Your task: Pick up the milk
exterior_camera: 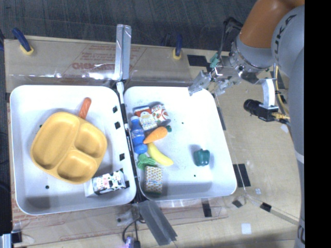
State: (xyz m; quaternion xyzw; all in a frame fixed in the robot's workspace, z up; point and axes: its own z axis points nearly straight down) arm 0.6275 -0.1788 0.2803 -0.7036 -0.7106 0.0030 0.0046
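Currently, as seen:
Milk point(109, 183): laid on its side in left bin point(23, 138), beside yellow tray point(69, 146).
End effector point(207, 82): fingers spread, nothing held, above right bin point(220, 154).

A tan bench top point(248, 138) fills most of the frame, with black tape patches point(242, 175) at lower right, 2 blue clamps point(23, 40) along its upper edge, and dark floor point(155, 6) beyond.

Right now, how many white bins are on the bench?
2: the left bin holds a yellow tray and the milk; the right bin holds the toy food.
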